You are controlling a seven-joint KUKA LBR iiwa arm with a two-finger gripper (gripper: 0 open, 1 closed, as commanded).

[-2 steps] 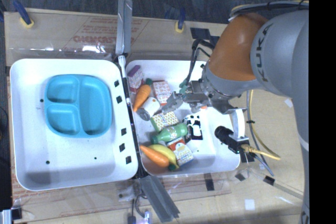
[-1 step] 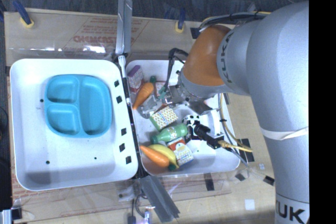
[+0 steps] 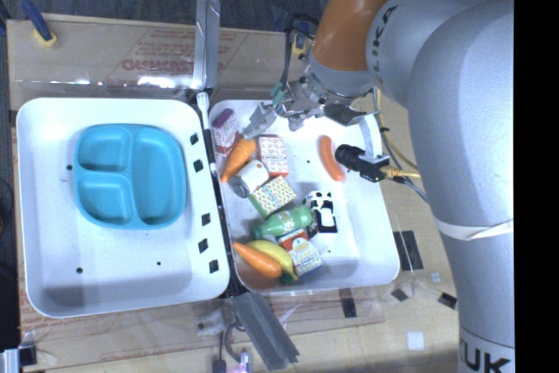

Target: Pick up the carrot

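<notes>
Beside the milk cartons [image 3: 273, 155] lies an orange, tapered carrot [image 3: 238, 158].

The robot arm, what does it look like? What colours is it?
The arm is big, round and shiny grey, with an orange band above the wrist. Black letters are printed on the grey shell beside the band and near the bottom. Thin cables run along its top and side. The gripper is small, metal and grey.
</notes>
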